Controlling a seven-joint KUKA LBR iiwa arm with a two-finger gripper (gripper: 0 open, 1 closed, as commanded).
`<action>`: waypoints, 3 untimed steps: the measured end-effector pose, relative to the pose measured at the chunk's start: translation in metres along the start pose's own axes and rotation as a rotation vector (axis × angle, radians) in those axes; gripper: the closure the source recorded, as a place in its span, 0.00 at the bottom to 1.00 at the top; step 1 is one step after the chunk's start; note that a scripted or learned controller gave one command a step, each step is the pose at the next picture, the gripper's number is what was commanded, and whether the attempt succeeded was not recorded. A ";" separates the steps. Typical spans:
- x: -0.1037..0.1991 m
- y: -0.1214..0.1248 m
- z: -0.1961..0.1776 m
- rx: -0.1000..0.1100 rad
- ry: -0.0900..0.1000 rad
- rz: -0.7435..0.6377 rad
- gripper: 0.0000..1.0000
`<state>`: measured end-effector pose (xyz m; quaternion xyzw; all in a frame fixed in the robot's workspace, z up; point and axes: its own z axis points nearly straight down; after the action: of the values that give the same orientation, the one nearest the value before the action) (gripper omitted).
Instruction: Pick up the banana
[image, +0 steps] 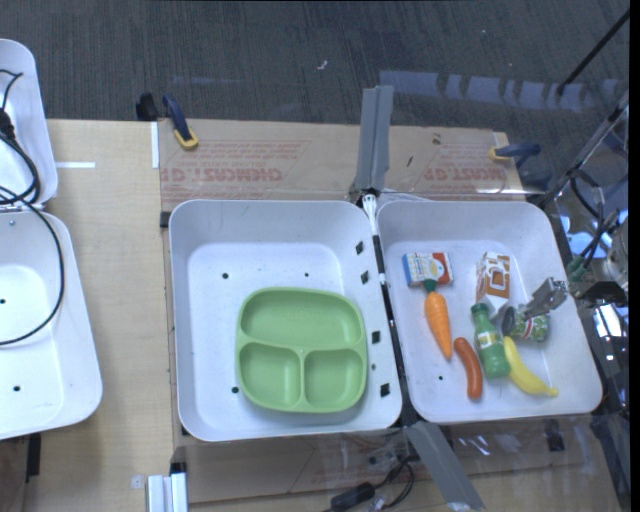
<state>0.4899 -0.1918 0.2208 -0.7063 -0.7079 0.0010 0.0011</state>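
hovering low over the right bin (560, 250), the gripper (540, 300) shows metallic fingers (547, 293) near the bin's right wall; whether they are released or clenched cannot be told at this size. just beneath them lies a small can (533, 327). the banana (526, 369) lies on the bin floor below and left of the can, yellow, apart from the fingers, its upper end beside a green bottle (489, 340). farther left: red sausage (468, 367), carrot (437, 315), small carton (427, 267), white-orange packet (494, 277). left bin (200, 300) holds a green divided plate (301, 349). both bins rest on the surface (110, 190).
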 end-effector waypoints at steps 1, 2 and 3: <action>-0.009 -0.011 0.131 0.004 0.012 0.303 0.00; 0.014 0.017 0.130 0.000 0.000 0.497 0.00; 0.007 -0.013 0.130 0.001 0.001 0.285 0.00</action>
<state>0.4766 -0.1844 0.0906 -0.7996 -0.6006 0.0011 0.0016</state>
